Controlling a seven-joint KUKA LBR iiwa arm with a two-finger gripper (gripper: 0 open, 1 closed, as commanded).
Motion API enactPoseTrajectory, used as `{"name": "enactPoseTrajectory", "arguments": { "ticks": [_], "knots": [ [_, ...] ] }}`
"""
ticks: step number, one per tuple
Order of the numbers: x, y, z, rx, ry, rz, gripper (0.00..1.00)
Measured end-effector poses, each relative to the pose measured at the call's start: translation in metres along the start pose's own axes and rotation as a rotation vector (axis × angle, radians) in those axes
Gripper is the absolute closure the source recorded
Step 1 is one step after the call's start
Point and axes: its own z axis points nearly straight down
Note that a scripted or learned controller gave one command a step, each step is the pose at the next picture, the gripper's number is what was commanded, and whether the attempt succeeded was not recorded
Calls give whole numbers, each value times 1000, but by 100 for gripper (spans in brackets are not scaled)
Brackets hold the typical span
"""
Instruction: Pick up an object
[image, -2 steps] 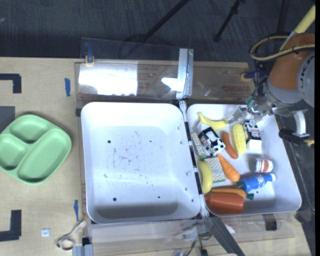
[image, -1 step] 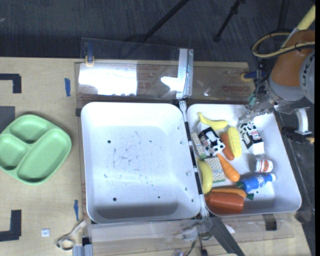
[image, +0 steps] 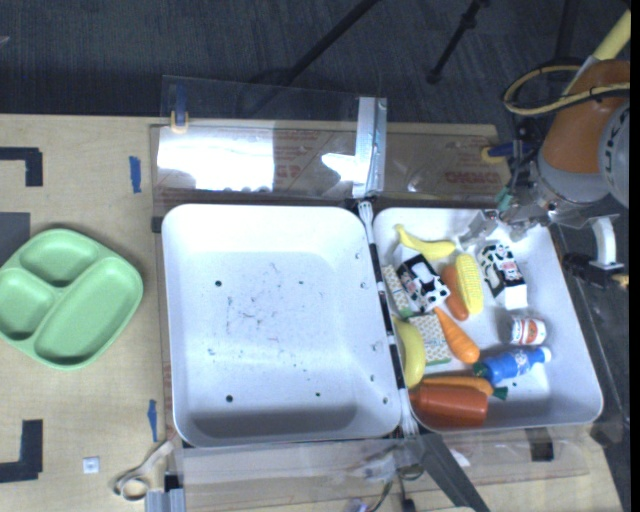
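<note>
The right bin (image: 570, 300) holds a heap of toy food. A yellow banana (image: 420, 243) lies at the back, with a black-and-white cow-patterned piece (image: 424, 280) and a yellow corn cob (image: 468, 282) beside it. Toward the front lie an orange carrot (image: 457, 337), a small can (image: 526, 330), a blue bottle (image: 516, 364) and a red-brown sausage (image: 450, 402). A black-and-white carton (image: 502, 268) lies just below my gripper (image: 503, 222). The gripper hangs open over the bin's back right corner with nothing between its fingers.
The left bin (image: 270, 320) sits next to the right one, sharing a middle rim. A green divided plate (image: 65, 295) rests on the bench at far left. A clear plastic panel (image: 265, 150) stands behind the bins. The arm's orange band (image: 578, 135) and cables hang at upper right.
</note>
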Motion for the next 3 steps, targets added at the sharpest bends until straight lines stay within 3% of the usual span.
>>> {"name": "enactPoseTrajectory", "arguments": {
  "ticks": [1, 2, 3],
  "knots": [
    [-1, -8, 29, 18, 12, -78, 0],
    [9, -74, 31, 2, 4, -285, 0],
    [8, -73, 21, -1, 5, -282, 100]
  ]
}}
